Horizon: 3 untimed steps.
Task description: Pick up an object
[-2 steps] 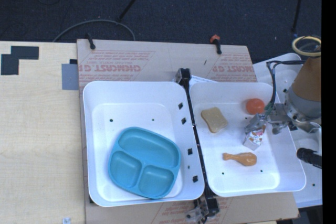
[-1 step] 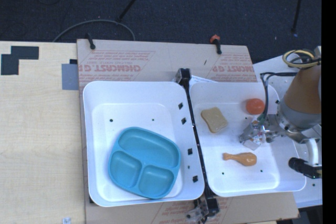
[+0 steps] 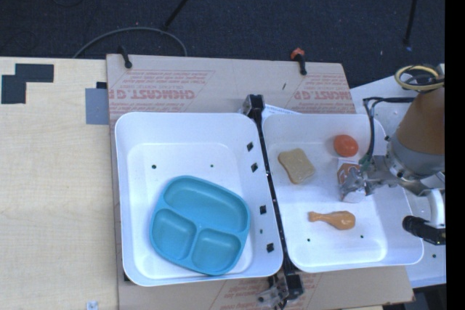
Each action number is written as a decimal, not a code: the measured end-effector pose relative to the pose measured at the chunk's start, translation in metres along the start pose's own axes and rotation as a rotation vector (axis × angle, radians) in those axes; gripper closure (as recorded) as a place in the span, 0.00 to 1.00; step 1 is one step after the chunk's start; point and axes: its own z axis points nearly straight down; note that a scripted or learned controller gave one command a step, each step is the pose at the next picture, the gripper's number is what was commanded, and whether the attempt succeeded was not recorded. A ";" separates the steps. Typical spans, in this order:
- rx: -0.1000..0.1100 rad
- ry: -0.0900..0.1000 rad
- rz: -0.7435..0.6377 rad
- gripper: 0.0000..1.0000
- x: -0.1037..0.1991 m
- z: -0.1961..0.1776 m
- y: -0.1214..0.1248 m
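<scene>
While nothing has yet been lifted, the job looks to be at the approach stage, with the choice of object not settled. Starting at the left, the left bin (image 3: 131,149) holds a blue divided plate (image 3: 200,223) lying flat toward its front. Across the black divider (image 3: 265,185), the right bin (image 3: 320,258) holds the likely targets: a tan sponge-like block (image 3: 296,165) near the back left, a small orange-brown drumstick-shaped toy (image 3: 334,219) toward the front, and a red ball (image 3: 346,145) near the back right. Just below the ball and above the drumstick toy sits the gripper (image 3: 352,182), low in the bin, at the end of the arm (image 3: 425,134) coming in from the right.

Whether the gripper is spread or closed I cannot tell; its tip is a dark, blurred cluster with a reddish patch, and nothing can be seen clearly gripped. My judgement is that the next move calls for settling squarely over one item, most likely the ball or the drumstick toy, before closing. The arm's far side is cut off at the right edge.
</scene>
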 end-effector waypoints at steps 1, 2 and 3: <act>-0.007 -0.003 -0.007 1.00 0.000 -0.063 -0.002; -0.008 -0.003 -0.006 1.00 -0.004 -0.121 0.006; -0.004 -0.002 -0.006 1.00 -0.005 -0.143 0.007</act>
